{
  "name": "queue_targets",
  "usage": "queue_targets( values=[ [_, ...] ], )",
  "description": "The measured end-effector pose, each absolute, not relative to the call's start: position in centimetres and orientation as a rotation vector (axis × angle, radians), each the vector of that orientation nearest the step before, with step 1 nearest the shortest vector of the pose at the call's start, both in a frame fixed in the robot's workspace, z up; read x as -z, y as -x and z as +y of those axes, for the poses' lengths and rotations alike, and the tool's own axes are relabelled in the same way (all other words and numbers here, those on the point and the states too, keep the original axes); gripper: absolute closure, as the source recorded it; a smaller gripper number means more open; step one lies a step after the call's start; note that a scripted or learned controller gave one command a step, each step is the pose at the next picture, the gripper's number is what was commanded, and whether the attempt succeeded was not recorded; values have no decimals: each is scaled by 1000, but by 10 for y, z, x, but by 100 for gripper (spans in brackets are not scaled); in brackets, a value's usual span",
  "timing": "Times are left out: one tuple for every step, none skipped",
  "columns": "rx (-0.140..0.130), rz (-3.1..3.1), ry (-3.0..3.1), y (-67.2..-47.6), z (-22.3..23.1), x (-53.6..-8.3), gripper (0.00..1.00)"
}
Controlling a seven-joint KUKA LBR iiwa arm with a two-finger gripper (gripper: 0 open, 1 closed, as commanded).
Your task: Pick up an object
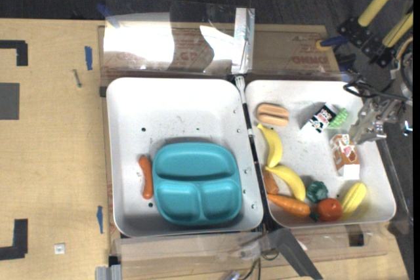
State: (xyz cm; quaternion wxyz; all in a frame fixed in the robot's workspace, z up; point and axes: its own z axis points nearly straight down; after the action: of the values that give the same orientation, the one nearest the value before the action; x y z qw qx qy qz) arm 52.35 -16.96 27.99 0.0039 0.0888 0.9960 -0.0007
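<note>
Pincer (367, 128) hangs over the right bin's (387, 170) far right edge, metal fingers pointing down; whether they are parted I cannot tell, and nothing shows between them. Just left and a little nearer than the pincer lies the carton (344, 154), long axis running near to far, likely the closest pick. Arm (394, 75) enters from the right, above the bin rim.

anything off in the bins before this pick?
Nothing spilled or broken. One oddity: a toy sausage lies loose on the left bin floor beside the teal divided tray, apart from the other toy food, which is all in the right bin.
</note>
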Motion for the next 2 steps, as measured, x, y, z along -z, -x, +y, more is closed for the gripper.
queue_targets(
  values=[
    [5, 3113, -319, -540, -213, -323, 100],
    [2, 3131, -112, -605, -222, -307, 100]
  ],
)
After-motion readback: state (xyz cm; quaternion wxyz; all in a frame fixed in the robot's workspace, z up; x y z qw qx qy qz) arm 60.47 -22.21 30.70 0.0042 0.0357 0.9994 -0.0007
